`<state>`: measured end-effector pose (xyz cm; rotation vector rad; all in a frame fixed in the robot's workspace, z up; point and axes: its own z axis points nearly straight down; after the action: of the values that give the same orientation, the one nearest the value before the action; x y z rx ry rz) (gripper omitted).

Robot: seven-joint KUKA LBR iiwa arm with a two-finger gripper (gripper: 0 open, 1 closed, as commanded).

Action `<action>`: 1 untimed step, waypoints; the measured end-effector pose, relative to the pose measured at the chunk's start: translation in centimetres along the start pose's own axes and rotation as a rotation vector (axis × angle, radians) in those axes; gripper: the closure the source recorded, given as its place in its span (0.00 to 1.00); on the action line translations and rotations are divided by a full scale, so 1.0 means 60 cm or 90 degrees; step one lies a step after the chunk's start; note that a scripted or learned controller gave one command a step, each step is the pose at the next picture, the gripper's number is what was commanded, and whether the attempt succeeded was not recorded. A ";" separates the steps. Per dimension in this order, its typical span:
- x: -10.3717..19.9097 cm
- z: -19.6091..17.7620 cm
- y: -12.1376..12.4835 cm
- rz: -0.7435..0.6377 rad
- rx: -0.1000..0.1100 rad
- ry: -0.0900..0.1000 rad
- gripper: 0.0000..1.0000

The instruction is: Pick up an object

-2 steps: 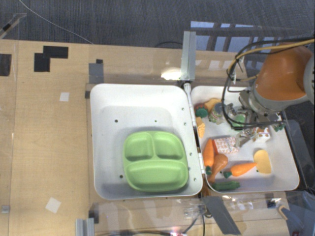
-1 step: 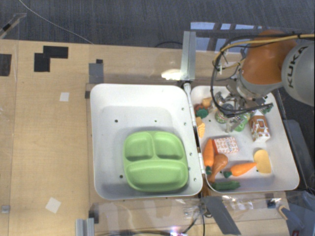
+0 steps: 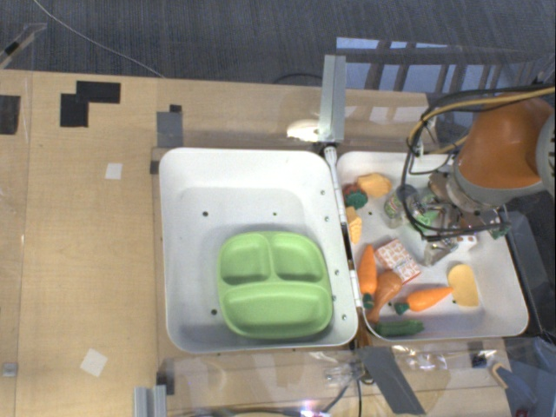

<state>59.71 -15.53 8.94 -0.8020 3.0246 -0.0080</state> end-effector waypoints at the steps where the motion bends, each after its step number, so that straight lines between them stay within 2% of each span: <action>1: -0.009 -0.003 0.123 -0.039 -0.001 -0.003 0.00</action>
<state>56.51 -8.84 9.07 -0.8941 2.9940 -0.0049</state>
